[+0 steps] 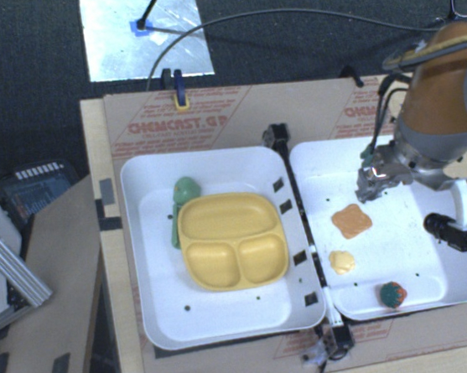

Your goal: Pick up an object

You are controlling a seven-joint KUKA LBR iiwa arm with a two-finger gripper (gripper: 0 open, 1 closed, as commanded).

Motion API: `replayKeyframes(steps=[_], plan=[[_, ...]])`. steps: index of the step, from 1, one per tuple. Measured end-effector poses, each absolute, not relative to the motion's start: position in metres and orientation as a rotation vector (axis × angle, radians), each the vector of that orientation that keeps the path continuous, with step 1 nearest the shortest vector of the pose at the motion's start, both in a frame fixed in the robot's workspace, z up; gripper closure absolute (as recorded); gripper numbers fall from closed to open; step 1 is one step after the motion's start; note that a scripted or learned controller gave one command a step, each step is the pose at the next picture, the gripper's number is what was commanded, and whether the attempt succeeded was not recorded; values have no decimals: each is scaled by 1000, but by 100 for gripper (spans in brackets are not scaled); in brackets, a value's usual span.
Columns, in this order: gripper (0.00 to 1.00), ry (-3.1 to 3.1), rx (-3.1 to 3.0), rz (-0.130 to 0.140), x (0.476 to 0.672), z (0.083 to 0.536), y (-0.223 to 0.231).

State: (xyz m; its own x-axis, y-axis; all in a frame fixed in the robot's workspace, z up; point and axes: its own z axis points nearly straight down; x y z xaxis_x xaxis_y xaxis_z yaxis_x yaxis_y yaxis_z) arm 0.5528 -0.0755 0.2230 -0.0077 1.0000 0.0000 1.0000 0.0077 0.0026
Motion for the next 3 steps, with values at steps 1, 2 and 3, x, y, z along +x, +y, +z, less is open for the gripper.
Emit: replayKeyframes(steps=[1,2,3], plan=[[100,2232,2209,6,574,229,-27],[100,2233,2210,5,576,233,32],[100,2230,2211,6,593,239,79]])
